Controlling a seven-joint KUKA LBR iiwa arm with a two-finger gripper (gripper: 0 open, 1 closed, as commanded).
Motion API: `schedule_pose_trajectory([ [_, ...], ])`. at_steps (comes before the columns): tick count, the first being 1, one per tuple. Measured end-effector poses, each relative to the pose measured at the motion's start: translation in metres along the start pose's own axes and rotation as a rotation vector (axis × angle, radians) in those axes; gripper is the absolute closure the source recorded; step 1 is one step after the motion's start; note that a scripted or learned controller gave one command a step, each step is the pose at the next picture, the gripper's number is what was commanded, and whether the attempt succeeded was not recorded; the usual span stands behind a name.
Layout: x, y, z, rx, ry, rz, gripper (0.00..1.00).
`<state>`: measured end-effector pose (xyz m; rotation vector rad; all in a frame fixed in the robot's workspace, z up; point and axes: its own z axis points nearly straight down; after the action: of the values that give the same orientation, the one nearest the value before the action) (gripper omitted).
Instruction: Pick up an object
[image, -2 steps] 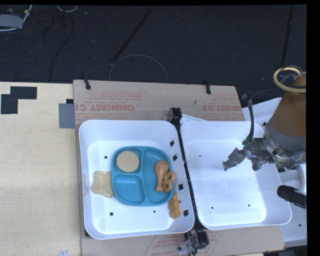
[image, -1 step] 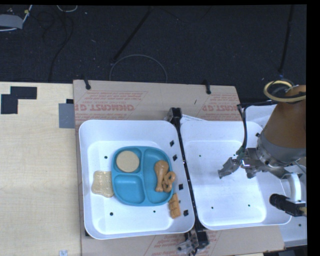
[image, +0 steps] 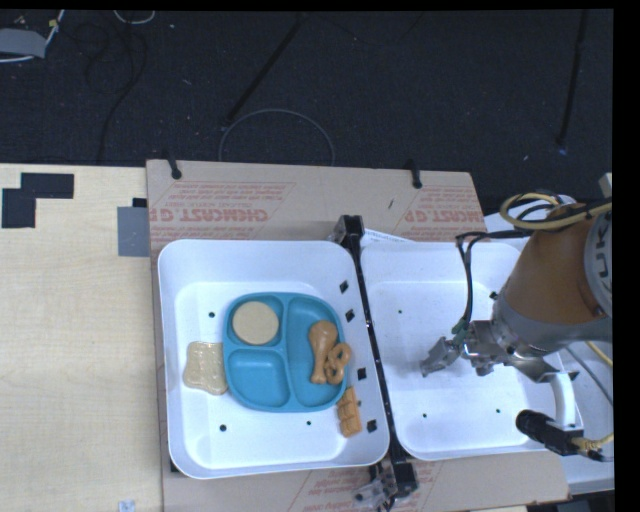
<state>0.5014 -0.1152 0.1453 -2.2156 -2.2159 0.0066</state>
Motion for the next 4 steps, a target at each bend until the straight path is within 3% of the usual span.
schedule_pose_trajectory([
  [1,0.001,-0.001,0.054,0.0,0.0,0.0,0.0],
  [2,-0.001,0.0,0.041,-0.003,-0.001,0.007,1.0],
  [4,-0.002,-0.006,-0.068,-0.01,-0.003,0.0,1.0],
])
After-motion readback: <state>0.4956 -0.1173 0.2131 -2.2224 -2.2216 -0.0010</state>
